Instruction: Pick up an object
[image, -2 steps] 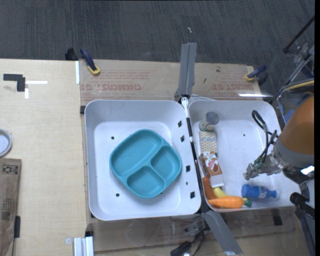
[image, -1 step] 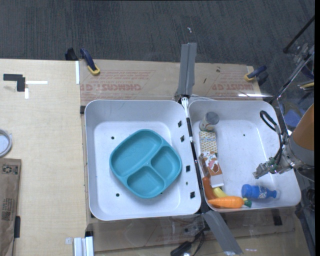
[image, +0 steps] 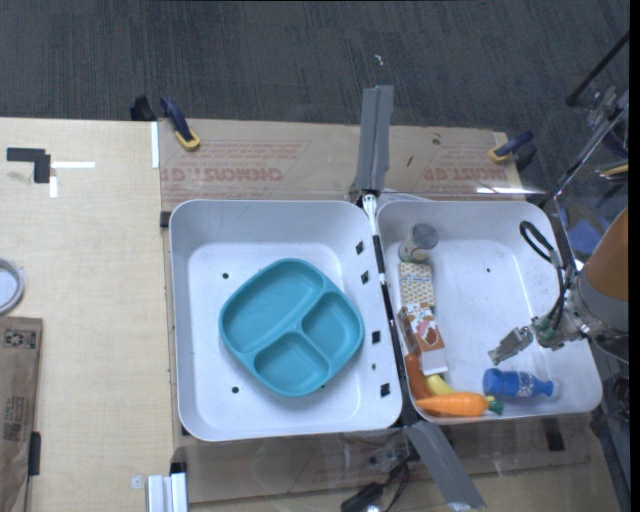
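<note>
Pale wooden bench (image: 80, 230) under dark grey carpet, bearing two shallow white plastic bins side by side, with blue-and-yellow clamps (image: 180, 122) along its far edge.

Item 1. Two-finger metal gripper (image: 508, 346) on the grey arm, reaching into the right white bin (image: 480, 225) from that bin's right wall, tilted toward the bin floor. Its fingers (image: 512, 341) hang above bare floor with nothing between them; whether they stand open or closed cannot be told.

Item 2. Blue plastic bottle with a white band (image: 518, 385), lying on its side just below the gripper, not touching it.

Item 3. Orange plastic carrot with a green tip (image: 458, 405), lying beside the bottle, further from the gripper along the bin's near wall.

Item 4. Small yellow piece (image: 437, 384), just beyond the carrot.

Item 5. Flat printed cardboard packet, red and white (image: 421, 313), lying lengthwise by the wall opposite the gripper.

Item 6. Small grey round-topped object (image: 422, 239), at the far corner past the packet.

Item 7. Black loop-shaped object (image: 537, 241), on the bin's rim above the gripper.

Item 8. Teal three-compartment plastic plate (image: 291, 327), in the left white bin (image: 200, 300), well apart from the gripper.
</note>
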